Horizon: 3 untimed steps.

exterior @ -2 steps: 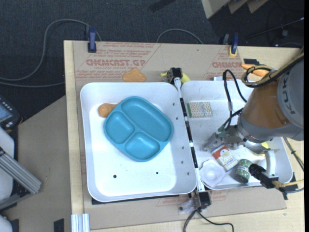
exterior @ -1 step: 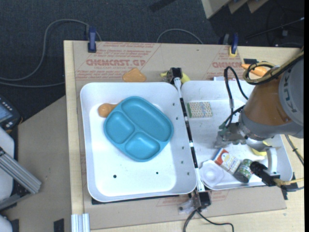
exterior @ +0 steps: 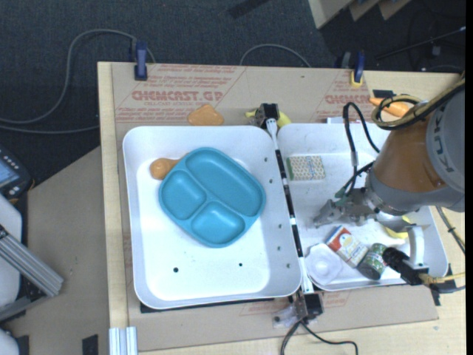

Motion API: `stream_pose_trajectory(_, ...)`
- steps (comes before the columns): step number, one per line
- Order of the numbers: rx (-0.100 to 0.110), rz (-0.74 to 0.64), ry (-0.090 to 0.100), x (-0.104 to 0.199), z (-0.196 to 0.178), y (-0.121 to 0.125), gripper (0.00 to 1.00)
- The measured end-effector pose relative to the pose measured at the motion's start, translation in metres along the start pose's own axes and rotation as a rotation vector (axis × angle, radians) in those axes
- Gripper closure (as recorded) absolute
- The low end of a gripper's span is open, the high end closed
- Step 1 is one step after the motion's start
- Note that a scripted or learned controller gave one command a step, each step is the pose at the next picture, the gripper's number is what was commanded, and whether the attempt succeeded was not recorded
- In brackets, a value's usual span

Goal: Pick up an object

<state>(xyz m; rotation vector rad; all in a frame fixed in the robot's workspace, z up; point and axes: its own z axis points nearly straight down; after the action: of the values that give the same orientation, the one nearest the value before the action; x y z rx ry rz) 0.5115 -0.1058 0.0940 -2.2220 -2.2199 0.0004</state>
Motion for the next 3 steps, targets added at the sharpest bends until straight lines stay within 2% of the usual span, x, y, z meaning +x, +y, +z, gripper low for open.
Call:
stream_pose_trajectory(1, 0.004, 0.0, 0.002, 0.01, 0.01, -0.034, 0.0)
stream_pose_trajectory(2, -0.002, 0.002, -0.004, -0.035, 0.009, -0.028, 0.0)
stream_pose_trajectory(3, -0.004, 0.0, -0.002, -0.032, -0.001, -0.027, 1.0)
